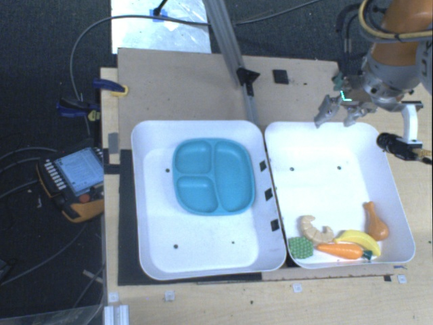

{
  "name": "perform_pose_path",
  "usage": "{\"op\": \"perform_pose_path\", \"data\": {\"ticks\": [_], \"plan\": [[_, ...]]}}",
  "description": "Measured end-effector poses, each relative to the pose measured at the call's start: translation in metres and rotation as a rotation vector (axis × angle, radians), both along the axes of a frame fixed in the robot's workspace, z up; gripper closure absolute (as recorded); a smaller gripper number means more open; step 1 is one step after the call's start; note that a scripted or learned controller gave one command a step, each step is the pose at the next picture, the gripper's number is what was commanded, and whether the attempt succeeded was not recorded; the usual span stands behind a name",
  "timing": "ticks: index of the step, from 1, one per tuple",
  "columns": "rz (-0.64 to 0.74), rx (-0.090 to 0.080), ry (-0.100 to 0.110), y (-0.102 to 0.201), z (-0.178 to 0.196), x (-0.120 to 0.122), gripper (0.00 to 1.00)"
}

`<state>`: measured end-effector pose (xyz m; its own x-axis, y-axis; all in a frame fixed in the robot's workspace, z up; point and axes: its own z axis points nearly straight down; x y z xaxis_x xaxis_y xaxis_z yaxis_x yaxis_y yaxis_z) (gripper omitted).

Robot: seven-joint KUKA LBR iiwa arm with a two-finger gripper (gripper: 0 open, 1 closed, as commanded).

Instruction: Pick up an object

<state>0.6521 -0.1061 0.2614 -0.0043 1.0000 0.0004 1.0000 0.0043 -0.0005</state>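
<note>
Candidate objects lie clustered in the near corner of the right shallow white plastic bin point(325, 161): a smooth orange toy carrot point(339, 251), a curved yellow banana point(358, 238), a brown drumstick-shaped piece point(375, 223), a beige knobbly curl point(315, 230), and a green textured patch point(302, 247). None lifted; the pick looks not yet begun. The gripper point(339, 110) hangs over the bin's far rim, well apart from them, fingers spread and holding nothing. The left bin point(155, 249) holds a glossy blue compartment plate point(214, 175). The desk point(176, 87) is matte tan board.

Two white bins point(203, 263), one blue divided plate point(214, 176), and what look like five toy foods point(336, 239).
</note>
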Motion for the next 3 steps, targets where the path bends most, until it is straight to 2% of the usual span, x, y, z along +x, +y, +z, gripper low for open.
{"op": "perform_pose_path", "data": {"ticks": [1, 3], "plan": [[0.000, 0.000, -0.003, 0.000, 0.001, 0.001, 0.00], [-0.003, 0.000, 0.003, 0.006, -0.107, -0.017, 0.00]]}}
